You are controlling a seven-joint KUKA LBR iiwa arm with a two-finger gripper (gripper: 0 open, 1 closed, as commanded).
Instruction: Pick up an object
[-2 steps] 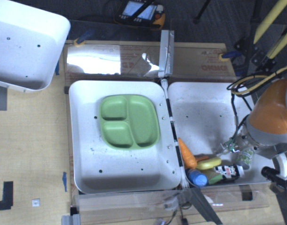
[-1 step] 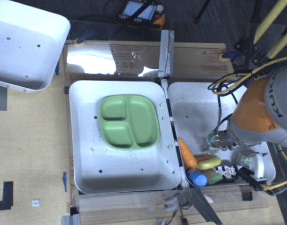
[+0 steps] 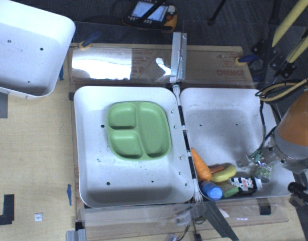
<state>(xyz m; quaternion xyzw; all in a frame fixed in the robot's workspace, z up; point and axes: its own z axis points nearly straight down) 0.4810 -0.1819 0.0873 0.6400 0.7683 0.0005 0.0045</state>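
You had even, fairly bright overhead light on both bins. Strong glare washed out the clear sheet [image 3: 101, 67] at 11 o'clock, and the white housing [image 3: 25, 44] at 10 o'clock was nearly blown out. The right bin [image 3: 219, 119] showed a soft grey shadow across its floor; the floor at 12 o'clock stayed dark. The whole picture was slightly soft, and the gripper [image 3: 259, 164] at 4 o'clock looked smeared, its details unreadable.

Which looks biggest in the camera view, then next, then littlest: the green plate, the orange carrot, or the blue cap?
1. The green plate, by far the largest.
2. The orange carrot.
3. The blue cap, the smallest, though not far behind the carrot.
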